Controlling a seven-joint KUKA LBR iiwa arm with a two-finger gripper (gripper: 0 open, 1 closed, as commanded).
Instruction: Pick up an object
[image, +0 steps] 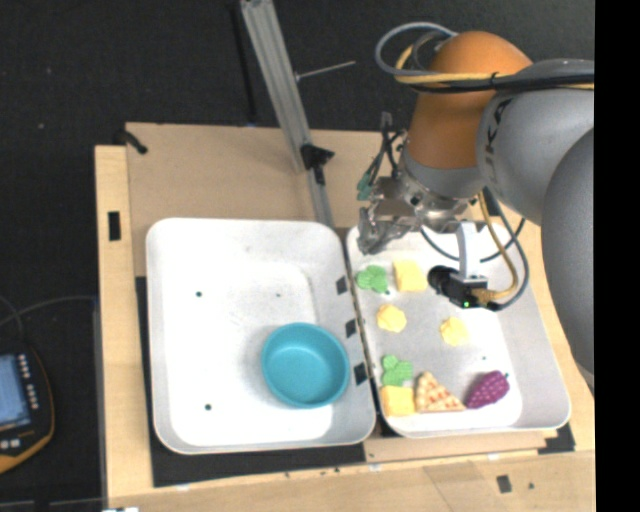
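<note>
Claw (372, 240) low at right bin's (530, 345) 11 o'clock corner, grip state can't tell.
Right bin: two green pieces (374, 279), four yellow pieces (409, 275), one pizza slice (436, 394), one purple grape bunch (487, 389). Nearest green piece just below claw. Left bin (200, 300): one teal bowl (304, 364) at 5 o'clock.

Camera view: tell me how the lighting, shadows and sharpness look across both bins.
Camera view: lighting is even and soft, with no hard shadows in the left bin or the right bin; the white bin floors look bright, close to washed out; the blue bowl and the purple grapes read fairly clearly, slightly soft; the gripper looks dark and murky under the arm; the surroundings are near black.
</note>
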